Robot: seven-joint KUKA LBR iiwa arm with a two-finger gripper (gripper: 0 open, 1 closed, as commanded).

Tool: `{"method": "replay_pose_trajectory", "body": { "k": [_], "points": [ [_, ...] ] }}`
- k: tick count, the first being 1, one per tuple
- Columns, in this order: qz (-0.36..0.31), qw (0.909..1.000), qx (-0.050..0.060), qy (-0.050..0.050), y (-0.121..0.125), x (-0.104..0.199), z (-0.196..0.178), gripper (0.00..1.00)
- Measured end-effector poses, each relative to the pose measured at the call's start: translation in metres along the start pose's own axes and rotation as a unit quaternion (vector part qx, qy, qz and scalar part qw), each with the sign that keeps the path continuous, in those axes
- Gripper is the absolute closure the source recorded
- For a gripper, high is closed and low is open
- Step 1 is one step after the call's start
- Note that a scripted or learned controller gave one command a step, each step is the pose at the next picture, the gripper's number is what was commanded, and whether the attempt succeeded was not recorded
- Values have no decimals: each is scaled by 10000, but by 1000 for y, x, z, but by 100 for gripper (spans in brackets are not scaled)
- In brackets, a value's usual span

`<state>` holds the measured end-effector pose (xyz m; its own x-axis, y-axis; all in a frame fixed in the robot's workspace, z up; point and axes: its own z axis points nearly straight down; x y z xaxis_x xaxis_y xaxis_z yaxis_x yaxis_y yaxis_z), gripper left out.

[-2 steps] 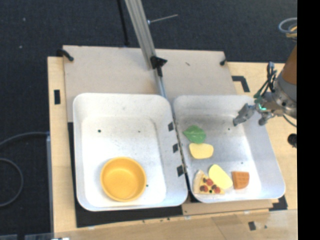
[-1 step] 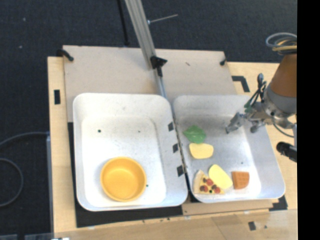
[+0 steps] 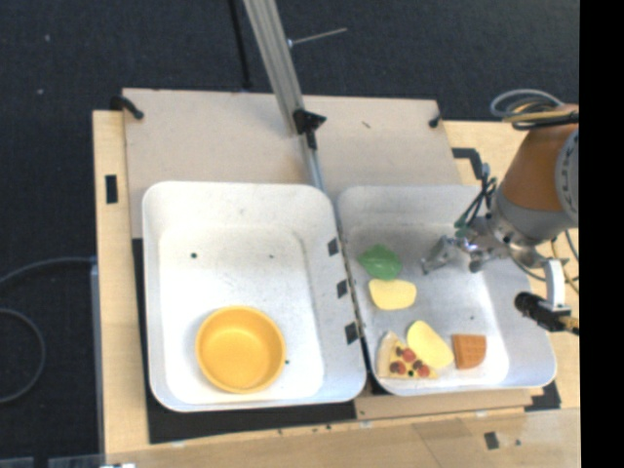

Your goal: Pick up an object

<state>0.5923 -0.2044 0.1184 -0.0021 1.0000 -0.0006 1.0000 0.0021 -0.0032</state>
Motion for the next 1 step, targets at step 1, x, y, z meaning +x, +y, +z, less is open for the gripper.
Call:
{"method": "replay_pose_trajectory", "body": {
  "k": [1],
  "points": [
    [4, 10000, -12, -7, 0, -1, 18, 0]
  ]
}}
